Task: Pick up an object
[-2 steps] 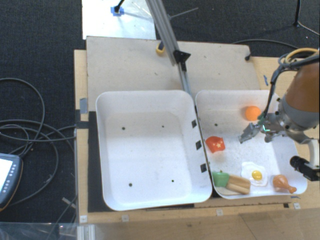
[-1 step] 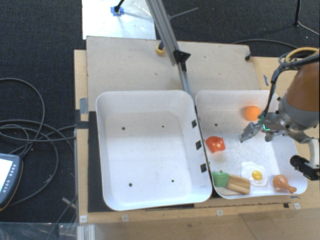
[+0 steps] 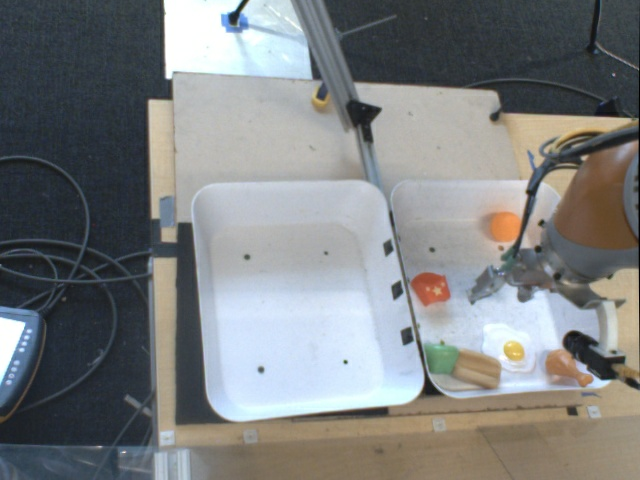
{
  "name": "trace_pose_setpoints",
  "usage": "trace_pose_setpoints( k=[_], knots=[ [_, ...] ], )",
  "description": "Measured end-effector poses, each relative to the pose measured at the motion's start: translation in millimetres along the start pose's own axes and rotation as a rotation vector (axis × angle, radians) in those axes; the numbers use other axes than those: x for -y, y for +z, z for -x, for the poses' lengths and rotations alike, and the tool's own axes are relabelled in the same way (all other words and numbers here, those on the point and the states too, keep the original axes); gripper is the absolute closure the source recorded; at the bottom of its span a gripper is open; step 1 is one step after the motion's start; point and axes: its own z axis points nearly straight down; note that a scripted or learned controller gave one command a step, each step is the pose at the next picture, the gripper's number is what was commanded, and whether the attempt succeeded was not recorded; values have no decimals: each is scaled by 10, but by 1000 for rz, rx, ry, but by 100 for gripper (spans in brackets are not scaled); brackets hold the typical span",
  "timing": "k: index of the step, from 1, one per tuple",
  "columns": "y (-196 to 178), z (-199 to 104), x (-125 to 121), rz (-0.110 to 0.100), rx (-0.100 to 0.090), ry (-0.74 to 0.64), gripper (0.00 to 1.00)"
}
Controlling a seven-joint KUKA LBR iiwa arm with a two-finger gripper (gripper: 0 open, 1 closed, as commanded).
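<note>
In the right bin [image 3: 460, 200] lie several toy foods. An orange ball [image 3: 505, 226] rests near the back, and a red piece [image 3: 431, 288] lies by the left wall. Along the front edge are a green piece [image 3: 440, 355], a brown bread-like log [image 3: 478, 369], a fried egg [image 3: 510, 348] and an orange-brown piece [image 3: 565, 368]. My gripper [image 3: 487, 284] hangs low over the middle of this bin, between the red piece and the egg, just right of the red piece. I see nothing held in it.
The left bin [image 3: 215, 208] stands beside the right one, sharing a wall marked with black tabs. A grey pole [image 3: 330, 48] slants down from the top toward the bins' shared back corner. The arm's orange band [image 3: 600, 203] looms over the right bin's right side.
</note>
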Motion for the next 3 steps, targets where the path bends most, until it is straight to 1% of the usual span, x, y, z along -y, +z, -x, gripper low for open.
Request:
trace_pose_setpoints(
  k=[1, 2, 3],
  knots=[
    [467, -4, 3, 1, 0, -1, 0],
    [335, 2, -15, 8, 1, -1, 100],
    [-263, -40, 41, 11, 3, -5, 100]
  ],
)
